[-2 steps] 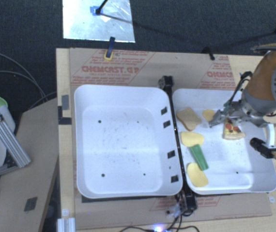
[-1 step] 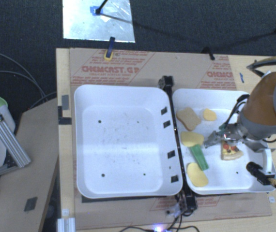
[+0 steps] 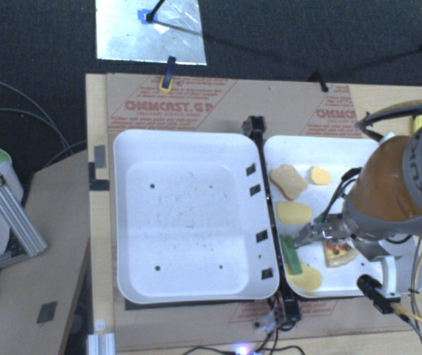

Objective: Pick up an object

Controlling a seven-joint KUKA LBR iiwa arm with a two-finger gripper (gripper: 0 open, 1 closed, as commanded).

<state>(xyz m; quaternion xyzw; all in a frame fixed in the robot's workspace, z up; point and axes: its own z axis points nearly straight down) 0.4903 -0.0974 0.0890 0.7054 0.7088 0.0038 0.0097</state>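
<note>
The right bin (image 3: 359, 148) holds several small objects: a tan bread-like piece (image 3: 288, 181), a small yellow round piece (image 3: 320, 175), a pale yellow flat piece (image 3: 294, 212), a green stick (image 3: 290, 254), another yellow piece (image 3: 305, 277) near the front wall, and a reddish-yellow slice (image 3: 337, 254). My gripper (image 3: 316, 231) reaches in low from the right, between the pale yellow piece and the slice. The wrist with its orange band (image 3: 385, 187) covers the bin's right half.
The left bin (image 3: 189, 213) lies beside it, with black clips (image 3: 259, 213) along the shared wall. A cardboard sheet (image 3: 196, 102) sits under both bins. A metal frame (image 3: 4, 205) stands at the far left, off the bench.
</note>
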